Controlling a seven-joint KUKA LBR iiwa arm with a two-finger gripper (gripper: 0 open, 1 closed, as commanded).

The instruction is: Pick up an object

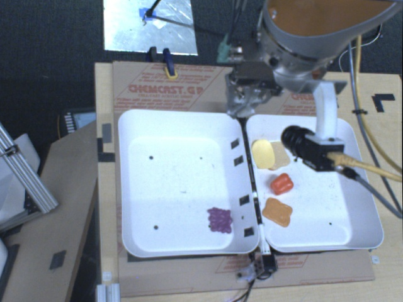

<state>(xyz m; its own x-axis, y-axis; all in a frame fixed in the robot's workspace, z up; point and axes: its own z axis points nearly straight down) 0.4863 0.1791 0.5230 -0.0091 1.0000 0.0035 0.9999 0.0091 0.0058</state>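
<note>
In the camera view my gripper (241, 107) hangs over the far rim between the two bins, high above the objects. The right bin (340, 231) holds a pale yellow piece (263, 154), a red-orange pepper-like piece (282, 183) and an orange piece (277, 212) in a column near its left wall. A purple bunch of grapes (220, 219) lies in the left bin (164, 168), near its front right corner. Nothing shows between the fingers.
A black camera on a white bracket (312, 146) juts over the right bin's far part, with a yellow cable (371, 168) trailing right. A foil sheet (149, 17) lies behind the bench. Blue and yellow clips (169, 61) sit at the cardboard's far edge.
</note>
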